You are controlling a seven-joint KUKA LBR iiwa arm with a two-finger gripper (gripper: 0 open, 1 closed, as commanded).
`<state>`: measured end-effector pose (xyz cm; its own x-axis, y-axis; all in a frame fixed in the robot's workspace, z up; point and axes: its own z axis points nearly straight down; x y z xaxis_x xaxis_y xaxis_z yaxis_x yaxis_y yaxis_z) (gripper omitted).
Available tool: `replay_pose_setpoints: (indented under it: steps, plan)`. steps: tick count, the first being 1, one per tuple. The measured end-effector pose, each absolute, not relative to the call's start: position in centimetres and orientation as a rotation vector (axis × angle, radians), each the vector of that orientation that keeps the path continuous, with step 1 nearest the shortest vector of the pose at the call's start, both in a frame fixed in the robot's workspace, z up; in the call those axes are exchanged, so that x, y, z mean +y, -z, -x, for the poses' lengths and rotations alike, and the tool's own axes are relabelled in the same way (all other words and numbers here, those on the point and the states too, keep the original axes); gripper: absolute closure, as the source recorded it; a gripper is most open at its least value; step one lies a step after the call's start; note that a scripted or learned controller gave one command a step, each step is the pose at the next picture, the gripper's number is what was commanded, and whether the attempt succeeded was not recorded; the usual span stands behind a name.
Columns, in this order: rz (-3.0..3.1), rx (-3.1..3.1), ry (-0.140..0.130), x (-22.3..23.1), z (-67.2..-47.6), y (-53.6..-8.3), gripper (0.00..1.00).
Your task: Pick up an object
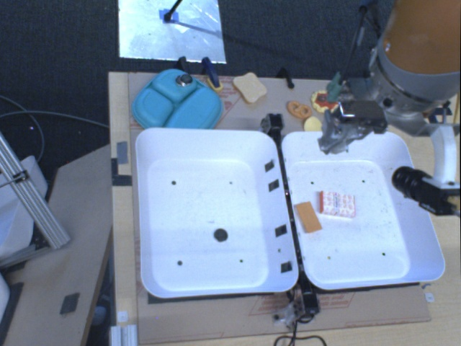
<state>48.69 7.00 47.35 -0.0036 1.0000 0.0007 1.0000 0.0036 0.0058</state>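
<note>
A robotics lab: industrial arm (pixel 421 42) over two white bins (pixel 166 146) on a cluttered bench (pixel 122 193).

Right bin (pixel 425 262) floor lies open around the red-white packet (pixel 337 205) and orange block (pixel 308 217).

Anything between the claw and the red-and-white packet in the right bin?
Nothing: in the camera view, just bare white bin floor separates the claw from the packet.

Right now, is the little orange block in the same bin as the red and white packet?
Yes, the orange block lies beside the red and white packet in the right bin.
</note>
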Motion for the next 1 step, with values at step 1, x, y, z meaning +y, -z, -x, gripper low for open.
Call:
replay_pose_setpoints:
  steps: [1]
  plan:
    - [-2.216,2.227,0.000,7.92,-48.68,-44.01,1.00]
